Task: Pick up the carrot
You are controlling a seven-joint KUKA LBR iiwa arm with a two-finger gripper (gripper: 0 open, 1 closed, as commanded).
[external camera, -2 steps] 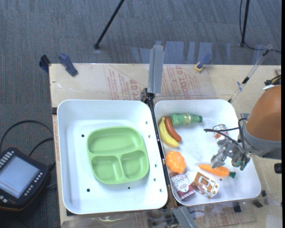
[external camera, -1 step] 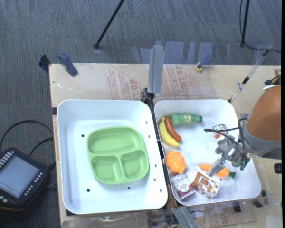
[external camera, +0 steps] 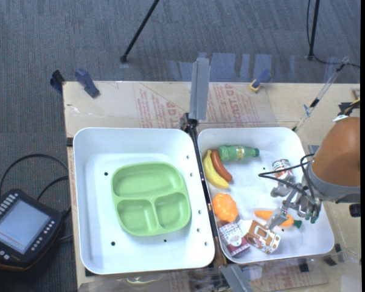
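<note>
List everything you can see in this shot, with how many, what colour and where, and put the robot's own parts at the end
bins: two, white, side by side on the bench
divided plate: one, light green, in the left bin
bottle: one, green, lying at the far side of the right bin
banana: one, yellow, right bin by the divider
hot dog: one, red-brown, beside the banana
pepper: one, orange, right bin near the divider
can: one, silver and red, right bin near the arm
cartons: two small, red and white, near edge of the right bin
carrot: one, orange, right bin, under the gripper
pendant: one, dark, on the floor at left
arm: one, orange band
gripper: one, over the carrot
</note>
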